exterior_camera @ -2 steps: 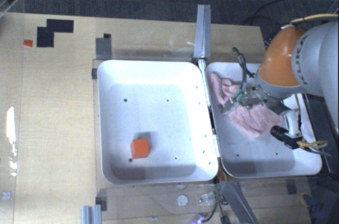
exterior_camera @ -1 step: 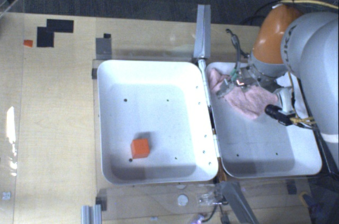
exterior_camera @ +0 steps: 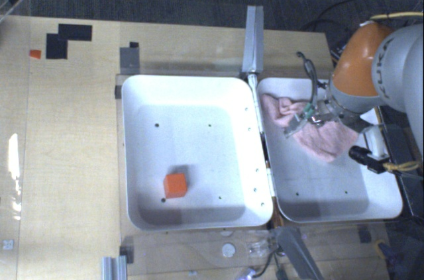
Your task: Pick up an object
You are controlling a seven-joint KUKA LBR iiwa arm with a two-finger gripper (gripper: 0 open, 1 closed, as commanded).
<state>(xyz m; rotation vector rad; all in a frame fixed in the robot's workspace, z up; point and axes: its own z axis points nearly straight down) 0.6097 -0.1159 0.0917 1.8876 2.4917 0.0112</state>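
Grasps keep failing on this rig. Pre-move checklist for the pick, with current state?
1. Target in reach: pink cloth lies in the right bin, under the gripper. ok
2. Gripper over the cloth, not the bin wall. ok
3. Cloth actually held. cannot tell
4. Cloth bunched toward the bin's far side, clear of the divider. ok
5. Orange block sits apart in the left bin, no interference. ok

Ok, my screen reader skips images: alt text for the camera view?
The grey arm's gripper sits over a crumpled pink cloth in the right white bin. A small orange block lies in the left white bin.
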